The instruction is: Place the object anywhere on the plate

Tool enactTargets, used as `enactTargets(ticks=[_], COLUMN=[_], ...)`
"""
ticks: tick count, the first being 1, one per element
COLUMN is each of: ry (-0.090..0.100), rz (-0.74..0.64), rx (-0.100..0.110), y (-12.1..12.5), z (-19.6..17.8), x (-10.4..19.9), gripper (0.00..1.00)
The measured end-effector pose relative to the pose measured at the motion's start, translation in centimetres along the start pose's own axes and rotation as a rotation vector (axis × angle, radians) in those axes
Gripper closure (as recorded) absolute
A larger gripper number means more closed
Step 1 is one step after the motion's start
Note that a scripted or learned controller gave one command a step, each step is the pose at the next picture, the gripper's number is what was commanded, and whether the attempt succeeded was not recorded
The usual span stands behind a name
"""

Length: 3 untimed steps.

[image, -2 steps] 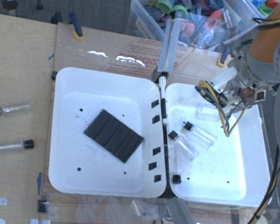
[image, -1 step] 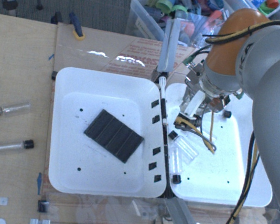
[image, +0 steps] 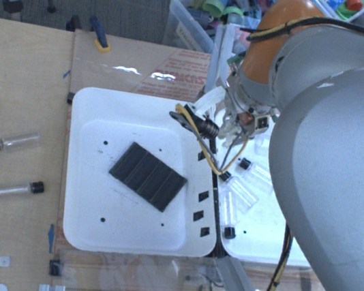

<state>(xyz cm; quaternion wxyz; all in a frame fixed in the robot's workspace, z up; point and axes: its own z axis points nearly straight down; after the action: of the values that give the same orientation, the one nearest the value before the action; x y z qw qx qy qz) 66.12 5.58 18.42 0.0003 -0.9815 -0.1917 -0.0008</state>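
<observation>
The arm's gripper [image: 239,127] hung over the right bin [image: 256,240], above clear tubes [image: 240,189]; cannot tell its state or whether it held one. The dark plate [image: 148,176] lay in the left bin [image: 86,160]. Risk, judged: slippery tubes rolling, so an empty lift.

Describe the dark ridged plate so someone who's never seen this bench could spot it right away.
Find the left white bin of the two on the bench. The plate lies flat near its middle, turned at a slant. It is a dark ribbed rectangle, unlike the clear black-capped tubes lying on the wood outside the bin.
</observation>
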Motion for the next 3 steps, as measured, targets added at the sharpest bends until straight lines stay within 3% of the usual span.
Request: enactTargets(ticks=[1,2,3], ry=[-0.003,-0.003,-0.001], rz=[-0.130,-0.532,-0.917], rx=[0.002,0.000,-0.001], y=[-8.6,-17.0,-15.9], z=[0.3,-9.5,-13.9], x=[1.4,3.3,6.0], gripper=[1.00,1.00,1.00])
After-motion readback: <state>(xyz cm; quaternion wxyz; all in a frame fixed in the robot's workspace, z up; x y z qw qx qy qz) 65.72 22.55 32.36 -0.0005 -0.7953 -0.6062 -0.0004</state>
